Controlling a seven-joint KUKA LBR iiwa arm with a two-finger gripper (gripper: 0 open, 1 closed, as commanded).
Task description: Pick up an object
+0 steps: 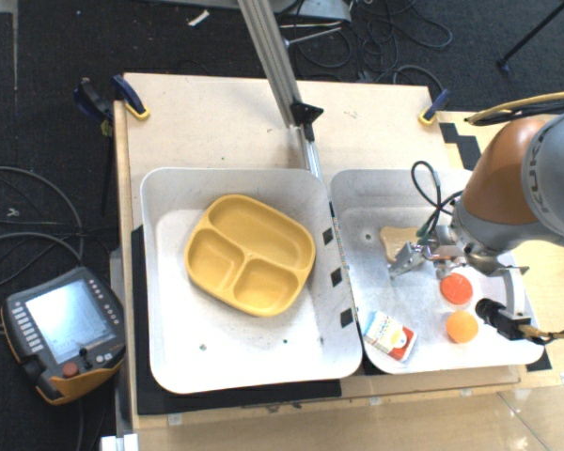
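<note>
Gripper [412, 256] hangs low in the right bin [352, 195], finger state impossible to tell; a red ball [456, 288] lies at its four o'clock.

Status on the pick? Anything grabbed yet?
Nothing looks lifted. The gripper sits low in the right white bin beside the tan flat piece. Red ball, orange ball and small printed carton lie on the floor. Grasp and lift remain.
</note>
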